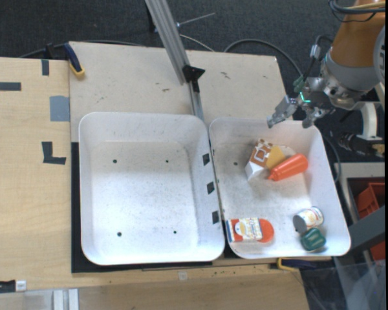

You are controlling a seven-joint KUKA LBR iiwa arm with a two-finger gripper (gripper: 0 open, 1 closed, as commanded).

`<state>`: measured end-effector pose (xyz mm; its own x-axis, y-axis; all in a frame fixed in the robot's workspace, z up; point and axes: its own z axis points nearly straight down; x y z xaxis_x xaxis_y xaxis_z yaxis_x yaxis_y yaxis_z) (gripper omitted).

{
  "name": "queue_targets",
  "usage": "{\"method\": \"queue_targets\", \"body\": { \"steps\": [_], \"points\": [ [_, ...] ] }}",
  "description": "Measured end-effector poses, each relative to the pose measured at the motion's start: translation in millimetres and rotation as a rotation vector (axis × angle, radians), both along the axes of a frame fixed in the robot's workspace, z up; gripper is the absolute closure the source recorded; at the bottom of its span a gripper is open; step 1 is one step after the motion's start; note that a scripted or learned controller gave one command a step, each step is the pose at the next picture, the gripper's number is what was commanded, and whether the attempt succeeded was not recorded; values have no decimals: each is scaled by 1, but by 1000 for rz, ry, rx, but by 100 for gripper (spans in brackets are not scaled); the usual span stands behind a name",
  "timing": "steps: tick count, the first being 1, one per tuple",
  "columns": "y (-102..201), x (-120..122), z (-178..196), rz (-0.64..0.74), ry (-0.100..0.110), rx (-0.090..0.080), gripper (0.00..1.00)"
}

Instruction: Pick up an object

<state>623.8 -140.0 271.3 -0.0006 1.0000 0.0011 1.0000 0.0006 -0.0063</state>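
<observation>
jaws: spread apart, nothing between the fingers
gripper (pixel 296 113): over far rim of right bin (pixel 328 173), clear of contents
carton (pixel 259 160): white/orange, just below-left of jaws, on bin floor
carrot (pixel 288 167): orange, below jaws, touching carton's right side
can (pixel 308 219): silver, well below jaws, near front rim
green piece (pixel 313 239): just beyond can
red packet (pixel 251 230): front-left corner, well apart from jaws
left bin (pixel 97 173): far left of jaws
</observation>
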Motion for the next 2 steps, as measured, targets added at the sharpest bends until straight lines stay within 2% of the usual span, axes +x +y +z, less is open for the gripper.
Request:
{"method": "queue_targets", "body": {
  "steps": [1,2],
  "points": [
    [0,1,3,2,-5,-1,0],
    [-2,4,-42,1,-1,-2,0]
  ]
}}
